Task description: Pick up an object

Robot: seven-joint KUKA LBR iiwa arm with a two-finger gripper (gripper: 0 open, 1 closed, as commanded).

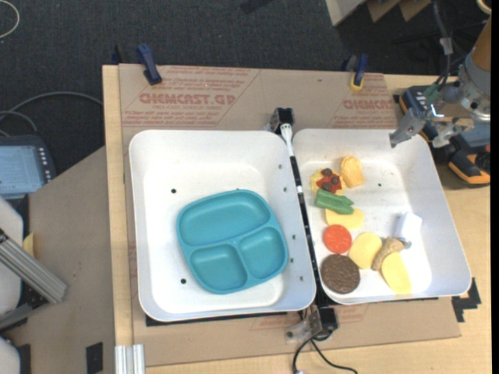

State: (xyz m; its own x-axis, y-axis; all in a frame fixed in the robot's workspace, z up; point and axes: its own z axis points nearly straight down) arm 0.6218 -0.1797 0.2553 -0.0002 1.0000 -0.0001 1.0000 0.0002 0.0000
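Note:
The right bin point(444, 209) holds several toy foods: a yellow-orange piece point(352, 171), dark red berries point(331, 181), a green pepper point(334, 202), an orange-red disc point(337, 238), a brown round cookie point(341, 273), two yellow lumps point(365, 249) point(396, 273), a tan mushroom-like piece point(387, 249) and a pale grey block point(405, 226). My gripper point(419, 134) hangs over the bin's far right corner, away from the food. It is open, with nothing between its fingers.
A teal three-compartment plate point(232, 240) lies in the left bin point(148, 170). Both bins rest on a brown board point(234, 92) held by blue clamps point(148, 62) at the back edge. A black clip point(282, 118) joins the bins at the far rim.

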